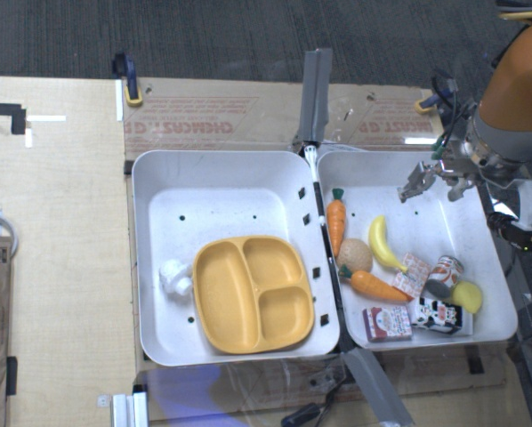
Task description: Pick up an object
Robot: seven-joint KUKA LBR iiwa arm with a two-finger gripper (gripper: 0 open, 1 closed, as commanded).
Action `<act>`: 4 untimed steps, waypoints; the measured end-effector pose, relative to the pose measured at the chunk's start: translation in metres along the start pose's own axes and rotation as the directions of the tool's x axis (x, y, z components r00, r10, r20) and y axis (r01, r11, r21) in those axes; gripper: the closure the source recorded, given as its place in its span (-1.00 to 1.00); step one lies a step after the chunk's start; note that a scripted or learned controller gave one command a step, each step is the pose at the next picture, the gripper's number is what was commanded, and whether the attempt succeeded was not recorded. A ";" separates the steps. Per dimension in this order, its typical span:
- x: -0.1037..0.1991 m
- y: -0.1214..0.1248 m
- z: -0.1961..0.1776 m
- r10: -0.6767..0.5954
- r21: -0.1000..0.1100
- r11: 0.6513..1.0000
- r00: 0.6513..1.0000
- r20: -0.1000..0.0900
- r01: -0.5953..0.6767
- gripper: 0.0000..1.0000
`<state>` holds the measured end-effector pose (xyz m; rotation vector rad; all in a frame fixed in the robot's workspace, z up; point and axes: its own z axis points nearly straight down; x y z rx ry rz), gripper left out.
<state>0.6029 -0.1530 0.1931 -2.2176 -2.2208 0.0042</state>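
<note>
My gripper [437, 185] hangs over the back of the right bin [495, 265], open, with nothing between its fingers. Below and left of it lie a yellow banana [384, 243], a brown potato [355, 254] and two carrots, one upright along the divider [336, 221] and one lying flat [375, 285]. Nearer the front right sit a small packet [411, 276], a can [442, 274], a lemon [468, 296], a red box [387, 324] and a black-and-white carton [439, 316].
The left bin [159, 194] holds a yellow divided plate [253, 292] and a small white object [174, 278]. A grey divider post [316, 96] rises between the bins at the back. Clamps and cables crowd the right bin's far right edge.
</note>
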 end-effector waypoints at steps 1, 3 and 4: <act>0.052 -0.028 0.103 0.077 -0.001 0.997 0.997 0.000 -0.077 -1.00; 0.052 0.000 0.103 0.044 -0.001 0.999 0.999 0.000 -0.044 1.00; 0.092 -0.012 -0.033 0.203 -0.002 0.979 0.979 0.002 -0.203 1.00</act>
